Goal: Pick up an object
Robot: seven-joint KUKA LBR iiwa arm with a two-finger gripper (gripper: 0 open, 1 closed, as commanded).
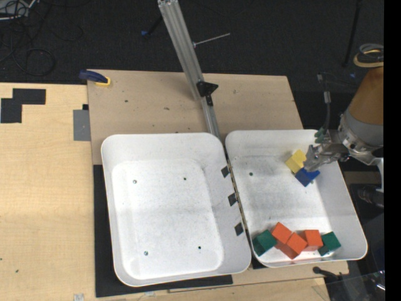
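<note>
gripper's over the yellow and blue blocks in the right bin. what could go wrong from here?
1. The yellow block and blue block sit touching, right by the hand. A grasp may catch both, or nudge one away and come up with nothing.
2. Both lie near the right bin's far right wall, so the hand may bump the rim going down.
3. The other blocks are clustered along the near edge, which would likely make a retry there just as crowded.

No writing, label, brand, number or sign can be read anywhere. The blocks (294,238), both bins (125,155) and the table (37,187) carry plain surfaces, and the dark patches on the table are blank shapes without letters.
</note>
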